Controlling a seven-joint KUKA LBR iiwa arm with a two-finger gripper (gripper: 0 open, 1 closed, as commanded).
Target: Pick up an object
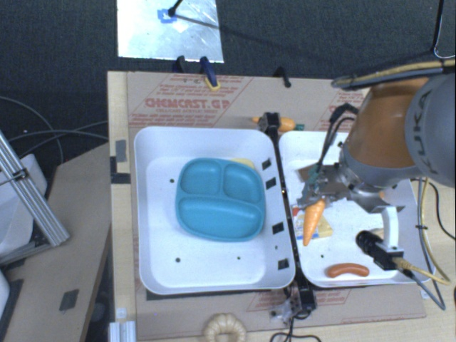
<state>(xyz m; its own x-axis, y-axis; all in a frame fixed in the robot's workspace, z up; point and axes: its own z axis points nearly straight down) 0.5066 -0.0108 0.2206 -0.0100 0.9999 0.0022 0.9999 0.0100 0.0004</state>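
Observation:
An orange toy carrot (312,221) is in the right bin (399,276), near its left wall, tilted with its thick end up. My gripper (315,193) is directly over that thick end and touches or nearly touches it. The wrist hides whether the carrot is between the fingers. A pale yellow flat piece (325,228) lies under the carrot's right side. A brown-red sausage (348,269) lies near the bin's front edge.
The left bin (160,262) holds a blue divided plate (217,198), with a pale yellow piece (246,163) behind it. A small orange thing (286,125) sits beyond the bins' back edge. A beige ring (224,328) lies on the bench in front.

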